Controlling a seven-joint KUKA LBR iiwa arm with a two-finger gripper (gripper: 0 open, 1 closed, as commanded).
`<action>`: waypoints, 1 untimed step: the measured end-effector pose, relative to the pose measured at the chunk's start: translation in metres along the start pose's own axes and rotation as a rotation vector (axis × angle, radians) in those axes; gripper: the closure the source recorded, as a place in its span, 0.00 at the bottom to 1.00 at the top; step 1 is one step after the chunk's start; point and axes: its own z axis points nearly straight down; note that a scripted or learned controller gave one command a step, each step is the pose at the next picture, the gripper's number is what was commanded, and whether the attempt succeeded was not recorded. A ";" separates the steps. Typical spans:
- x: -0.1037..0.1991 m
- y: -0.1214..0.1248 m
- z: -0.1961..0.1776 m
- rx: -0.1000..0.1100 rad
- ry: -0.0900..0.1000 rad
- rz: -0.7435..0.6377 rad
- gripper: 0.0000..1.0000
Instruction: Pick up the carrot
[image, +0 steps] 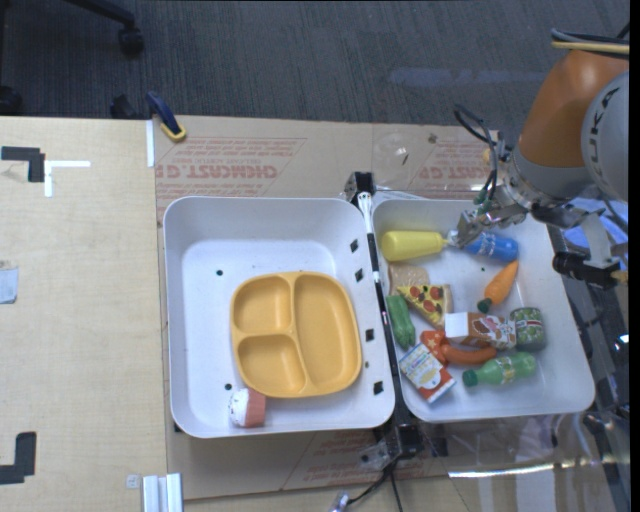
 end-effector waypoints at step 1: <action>-0.066 0.000 0.048 -0.003 -0.003 -0.741 1.00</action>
